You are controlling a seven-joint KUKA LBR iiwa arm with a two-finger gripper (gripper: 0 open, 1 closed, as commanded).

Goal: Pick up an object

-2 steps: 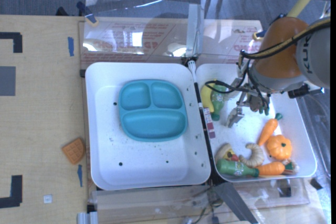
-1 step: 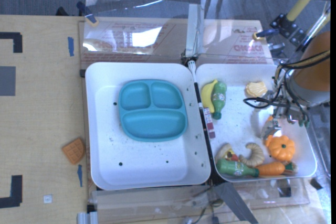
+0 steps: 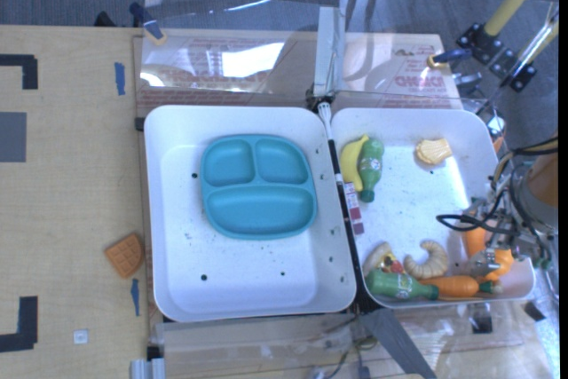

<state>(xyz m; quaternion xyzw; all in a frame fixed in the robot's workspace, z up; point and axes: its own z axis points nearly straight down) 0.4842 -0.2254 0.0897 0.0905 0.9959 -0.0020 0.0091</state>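
The gripper (image 3: 493, 246) hangs low at the right bin's (image 3: 401, 124) right edge, its state impossible to tell among cables. Just beside it to the left lie a carrot (image 3: 455, 286), croissant (image 3: 429, 260) and green bottle (image 3: 401, 285); a banana (image 3: 352, 160) lies well apart, by the divider. The left bin (image 3: 169, 191) holds a blue tray (image 3: 257, 186).

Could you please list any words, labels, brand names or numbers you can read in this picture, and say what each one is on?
No text can be read with confidence.
Red print on the brown cardboard sheet behind the white bins: blurred by the clear plastic over it.
Label on the green toy bottle: too small.
White and red tag on the bin divider: too small.
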